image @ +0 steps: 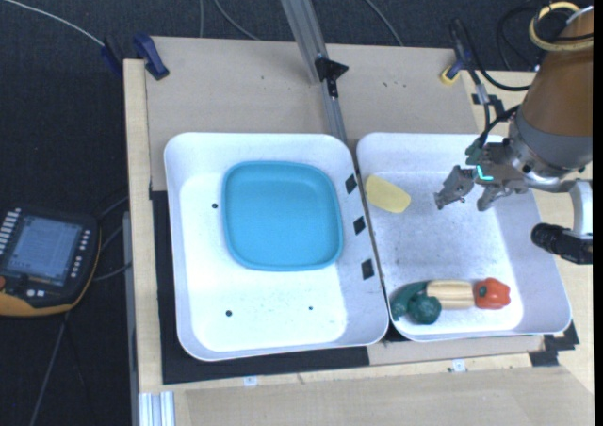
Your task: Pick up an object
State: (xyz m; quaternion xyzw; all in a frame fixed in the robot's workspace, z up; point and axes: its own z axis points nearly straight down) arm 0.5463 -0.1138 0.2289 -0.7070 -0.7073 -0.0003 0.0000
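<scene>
Yellow slice (pixel 387 194) lies at nine o'clock from our gripper (pixel 471 190), apart from it. We see the fingers spread, grasping nothing, above the right bin (pixel 537 254).

I find no text, label, brand or number that I can read. The handheld pendant (pixel 42 259) lying on the floor left of the worktop (pixel 245 71) has a lit screen, but whatever it displays is too small and blurred for me to make out.
</scene>
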